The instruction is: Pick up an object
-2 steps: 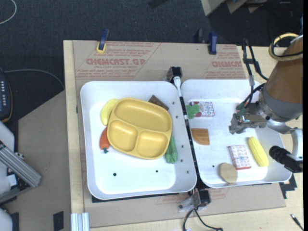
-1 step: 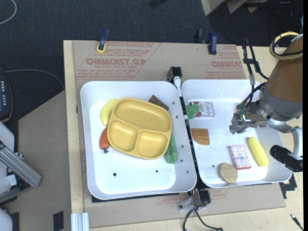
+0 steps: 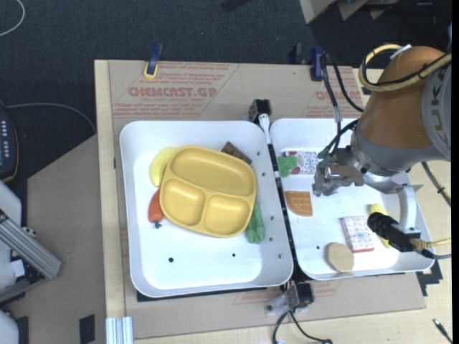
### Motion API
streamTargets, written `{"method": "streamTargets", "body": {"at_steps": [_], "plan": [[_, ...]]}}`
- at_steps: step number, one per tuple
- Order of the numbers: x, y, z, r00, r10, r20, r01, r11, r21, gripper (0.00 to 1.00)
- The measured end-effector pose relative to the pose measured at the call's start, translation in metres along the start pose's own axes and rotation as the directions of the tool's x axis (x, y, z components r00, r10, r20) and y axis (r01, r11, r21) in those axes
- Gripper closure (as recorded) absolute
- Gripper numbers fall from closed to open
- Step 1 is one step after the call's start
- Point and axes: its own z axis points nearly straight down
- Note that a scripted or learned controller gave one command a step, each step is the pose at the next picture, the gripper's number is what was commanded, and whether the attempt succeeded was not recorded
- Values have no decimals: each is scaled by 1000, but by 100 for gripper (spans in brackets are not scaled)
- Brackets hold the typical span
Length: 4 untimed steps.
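**Obscured and Indeterminate Items**

The yellow divided tray (image 3: 206,190) covers most of a red-orange item (image 3: 155,209), a green item (image 3: 255,226), a yellow item (image 3: 161,165) and a brown item (image 3: 234,151); none can be identified. The arm (image 3: 409,106) is cut off at the right edge. Print on the small packet (image 3: 357,233) is too small to read.

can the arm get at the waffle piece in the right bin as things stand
Probably yes. The waffle piece lies flat on the right bin's floor with bare white around it, and nothing covers it. The gripper hangs just to its right, above the same bin, so a short move over and down looks open.
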Motion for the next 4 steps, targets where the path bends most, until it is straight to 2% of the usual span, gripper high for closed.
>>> {"method": "streamTargets", "body": {"at_steps": [1,2,4], "plan": [[-3,0,-15,1000,4,1,-4,1000,-3,100],[0,-6,1,1000,5,-1,-5,1000,4,100],[-14,-9,-1,1000,5,1,-5,1000,0,100]]}}
